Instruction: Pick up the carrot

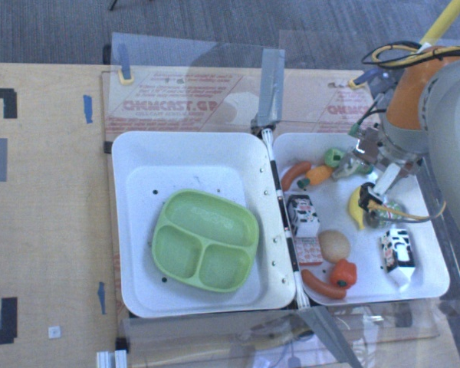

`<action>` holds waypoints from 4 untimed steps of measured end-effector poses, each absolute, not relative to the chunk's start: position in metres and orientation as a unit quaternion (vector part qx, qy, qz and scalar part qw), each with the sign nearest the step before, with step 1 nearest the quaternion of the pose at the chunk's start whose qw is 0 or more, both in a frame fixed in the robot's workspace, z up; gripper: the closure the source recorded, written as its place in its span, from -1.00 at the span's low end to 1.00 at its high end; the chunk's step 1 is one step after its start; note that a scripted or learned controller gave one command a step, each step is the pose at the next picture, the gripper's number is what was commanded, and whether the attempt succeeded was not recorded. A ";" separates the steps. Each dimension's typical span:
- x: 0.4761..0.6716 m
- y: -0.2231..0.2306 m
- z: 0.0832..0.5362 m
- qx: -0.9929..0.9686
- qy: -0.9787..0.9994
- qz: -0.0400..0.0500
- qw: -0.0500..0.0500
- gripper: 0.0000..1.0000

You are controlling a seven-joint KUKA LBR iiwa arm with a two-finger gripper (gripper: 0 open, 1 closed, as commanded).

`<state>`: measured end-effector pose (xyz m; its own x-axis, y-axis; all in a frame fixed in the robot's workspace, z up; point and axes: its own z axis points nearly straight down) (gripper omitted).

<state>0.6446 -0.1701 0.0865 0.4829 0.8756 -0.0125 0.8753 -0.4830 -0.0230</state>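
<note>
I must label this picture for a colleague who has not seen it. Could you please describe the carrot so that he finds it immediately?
Look in the right white bin, at its upper left part near the divider. The carrot is the small orange piece lying there, between a reddish sausage on its left and a green piece above right. It alone there is bright orange.
</note>
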 end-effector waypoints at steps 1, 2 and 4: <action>0.648 -0.142 0.087 -0.936 -0.352 0.026 0.004 -1.00; 0.659 -0.157 0.160 -0.955 -0.296 0.001 0.001 -1.00; 0.657 -0.104 0.096 -0.941 -0.339 0.001 0.001 1.00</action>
<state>0.6572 -0.1037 0.0964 0.7695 0.6386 -0.0021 0.6386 -0.7695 -0.0020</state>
